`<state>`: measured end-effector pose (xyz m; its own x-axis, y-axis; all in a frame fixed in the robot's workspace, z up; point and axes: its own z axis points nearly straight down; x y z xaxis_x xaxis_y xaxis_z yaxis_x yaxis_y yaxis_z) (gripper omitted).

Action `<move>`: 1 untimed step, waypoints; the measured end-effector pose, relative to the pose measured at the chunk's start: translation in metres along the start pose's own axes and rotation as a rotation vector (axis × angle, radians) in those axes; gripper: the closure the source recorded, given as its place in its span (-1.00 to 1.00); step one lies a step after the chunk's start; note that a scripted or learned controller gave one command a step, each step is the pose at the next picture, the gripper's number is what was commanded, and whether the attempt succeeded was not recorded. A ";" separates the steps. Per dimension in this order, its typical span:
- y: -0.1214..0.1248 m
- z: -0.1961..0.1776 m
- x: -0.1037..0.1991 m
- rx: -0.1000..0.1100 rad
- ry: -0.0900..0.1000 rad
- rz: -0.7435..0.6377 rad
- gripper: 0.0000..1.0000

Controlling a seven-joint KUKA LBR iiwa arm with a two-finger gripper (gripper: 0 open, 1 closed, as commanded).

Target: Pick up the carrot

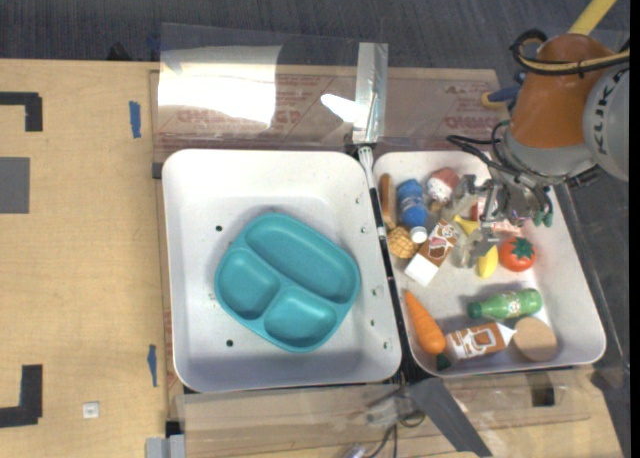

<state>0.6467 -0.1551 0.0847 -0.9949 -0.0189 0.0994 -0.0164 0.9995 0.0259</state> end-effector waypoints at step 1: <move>0.041 0.002 0.074 0.041 -0.099 -0.319 -1.00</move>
